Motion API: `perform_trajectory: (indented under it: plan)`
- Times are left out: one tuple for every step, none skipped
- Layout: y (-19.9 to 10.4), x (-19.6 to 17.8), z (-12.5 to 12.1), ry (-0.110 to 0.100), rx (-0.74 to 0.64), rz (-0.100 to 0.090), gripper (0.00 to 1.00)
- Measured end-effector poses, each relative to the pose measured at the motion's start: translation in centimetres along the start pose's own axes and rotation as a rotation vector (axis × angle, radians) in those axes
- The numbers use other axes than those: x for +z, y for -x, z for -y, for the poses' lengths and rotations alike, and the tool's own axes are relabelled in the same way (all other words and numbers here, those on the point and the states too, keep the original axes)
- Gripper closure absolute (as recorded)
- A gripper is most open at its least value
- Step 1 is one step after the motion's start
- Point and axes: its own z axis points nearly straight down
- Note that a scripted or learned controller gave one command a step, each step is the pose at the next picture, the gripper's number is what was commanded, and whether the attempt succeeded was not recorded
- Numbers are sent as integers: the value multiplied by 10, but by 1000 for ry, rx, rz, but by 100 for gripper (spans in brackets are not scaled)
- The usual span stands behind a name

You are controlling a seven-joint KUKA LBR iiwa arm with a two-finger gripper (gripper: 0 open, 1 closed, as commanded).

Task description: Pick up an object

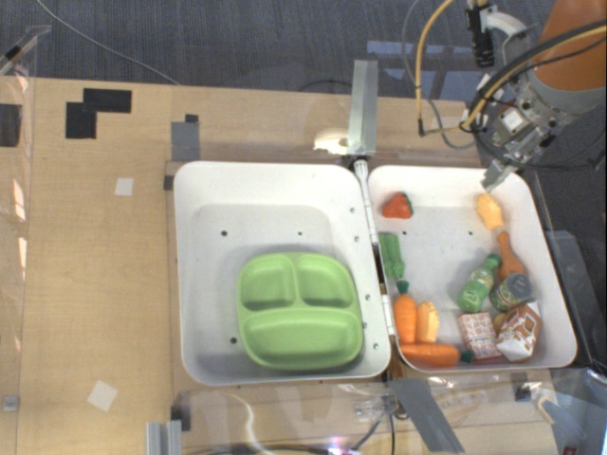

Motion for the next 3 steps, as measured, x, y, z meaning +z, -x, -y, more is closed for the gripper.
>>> perform_trajectory:
  plan:
    - [3, 153, -3, 7, -39, 5, 100]
    - [-3, 29, -7, 2, -70, 0, 100]
    - [0, 23, -6, 2, -69, 7, 100]
